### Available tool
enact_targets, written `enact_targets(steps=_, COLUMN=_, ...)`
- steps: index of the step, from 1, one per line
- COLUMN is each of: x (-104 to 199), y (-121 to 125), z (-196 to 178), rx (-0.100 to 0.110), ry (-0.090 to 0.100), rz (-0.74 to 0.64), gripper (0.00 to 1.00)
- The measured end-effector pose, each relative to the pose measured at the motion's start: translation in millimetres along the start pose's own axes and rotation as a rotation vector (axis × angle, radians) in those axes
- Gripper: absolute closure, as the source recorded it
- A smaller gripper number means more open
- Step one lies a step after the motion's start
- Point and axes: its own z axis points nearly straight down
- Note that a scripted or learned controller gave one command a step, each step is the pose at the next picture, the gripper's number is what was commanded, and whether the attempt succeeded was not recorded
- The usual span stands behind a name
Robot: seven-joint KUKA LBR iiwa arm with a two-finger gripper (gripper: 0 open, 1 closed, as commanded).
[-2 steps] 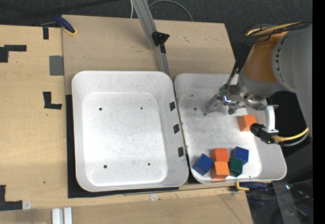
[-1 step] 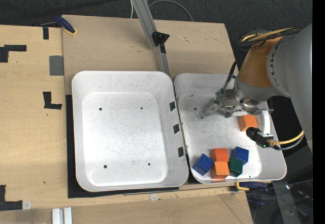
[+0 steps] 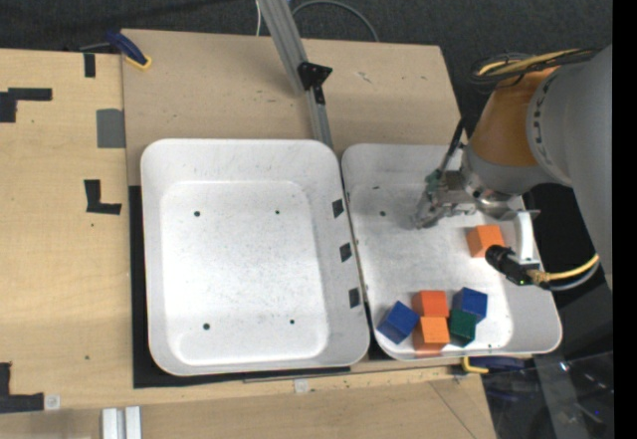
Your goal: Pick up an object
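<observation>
We saw the gripper point(image 3: 430, 211) (grip state unclear) over the right bin point(image 3: 398, 178); blocks: three orange, two blue, one green.

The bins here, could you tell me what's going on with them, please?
A grey arm reaches in from the right, its gripper low over the right bin, above bare floor. Nothing shows in its grasp. The blocks sit apart from it: one orange block near the wrist, and a cluster of blue, orange and green blocks at the bin's near edge. No pick has been made yet.
</observation>
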Motion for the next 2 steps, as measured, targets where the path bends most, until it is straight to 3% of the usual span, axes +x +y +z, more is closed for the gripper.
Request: enact_targets(steps=2, x=-3, y=-6, z=-114, rx=-0.009, ry=-0.002, rz=0.001, gripper=1.0)
